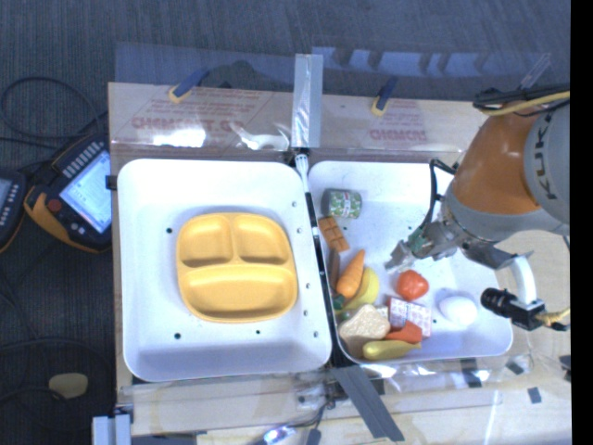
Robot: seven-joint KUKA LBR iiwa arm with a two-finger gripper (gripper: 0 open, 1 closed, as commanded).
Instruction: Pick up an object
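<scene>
The bench point(130, 100) carries 2 shallow white bins side by side, with a clear panel standing along the far edge. The left bin point(148, 193) holds 1 yellow divided tray point(237, 267) with 3 compartments, lying flat near the bin's middle. The right bin point(408, 179) holds a cluster of small food items, mostly packed along its left wall and near corner.

The grey arm point(519, 165) with its orange band reaches in from the right, over the right bin's right side. Its gripper point(419, 246) sits low above the bin floor, just above and beside the red tomato point(412, 285). Whether the fingers are released or clenched cannot be told from this slant, and nothing is seen between them.

Items in the right bin, larger to smaller: a slice of bread point(363, 324) near the front left corner; an orange carrot point(350, 273) tilted against a yellow piece just right of it; a yellow banana-like piece point(387, 349) at the front edge; a white egg point(456, 308) to the right of the tomato; a green can point(342, 203) lying toward the back left; a small orange block point(334, 234) just below the can; and a small red-and-white packet point(409, 315) between bread and egg.

A handheld controller point(79, 197) lies on the floor left of the bench.
</scene>
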